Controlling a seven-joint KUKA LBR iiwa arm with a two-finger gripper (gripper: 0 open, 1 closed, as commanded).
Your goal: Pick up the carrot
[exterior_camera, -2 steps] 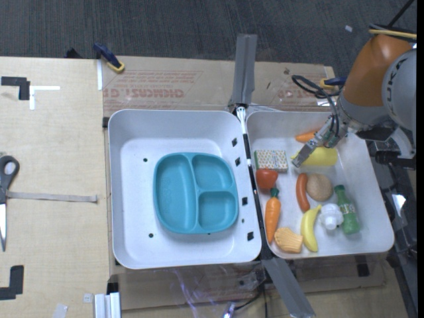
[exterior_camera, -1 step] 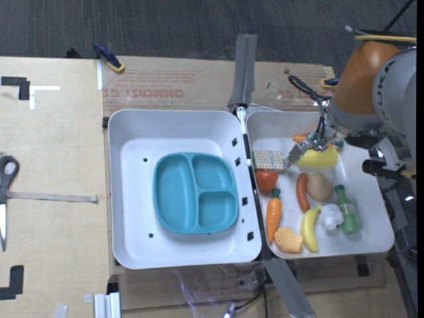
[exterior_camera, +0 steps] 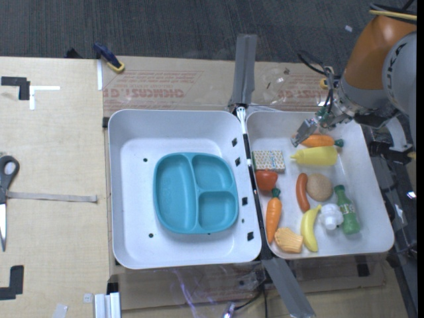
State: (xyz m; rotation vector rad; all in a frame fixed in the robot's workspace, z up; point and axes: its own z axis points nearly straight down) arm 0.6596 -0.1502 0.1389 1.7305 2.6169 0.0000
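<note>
Reaching for the carrot means first picking the right one, because you have two orange tapered toy carrots in the right-hand shallow white bin (exterior_camera: pixel 379 244). One orange plastic carrot with a green stalk (exterior_camera: pixel 273 216) lies near the bin's left wall, pointing toward the front edge, just below a red tomato-like piece (exterior_camera: pixel 266 179) and above a ridged tan wedge (exterior_camera: pixel 289 240). A second orange carrot-like piece (exterior_camera: pixel 320 140) lies crosswise at the back of the bin, resting against a yellow corn-shaped toy (exterior_camera: pixel 317 156).

Your grey two-finger gripper (exterior_camera: pixel 306 132) hangs at the back of that bin, right beside the crosswise piece. I cannot tell whether its fingers are apart or together, and nothing is seen held between them.

If you take the near one, come down over its middle with the fingers across its width, clear of the yellow toy beneath, which will probably roll if nudged. If you go for the front carrot, line the fingers across its thick upper part; the tomato piece touches its stalk end, so stay lower on the body. The teal divided plate (exterior_camera: pixel 197 192) in the left bin (exterior_camera: pixel 126 197) is well apart and no obstacle.
</note>
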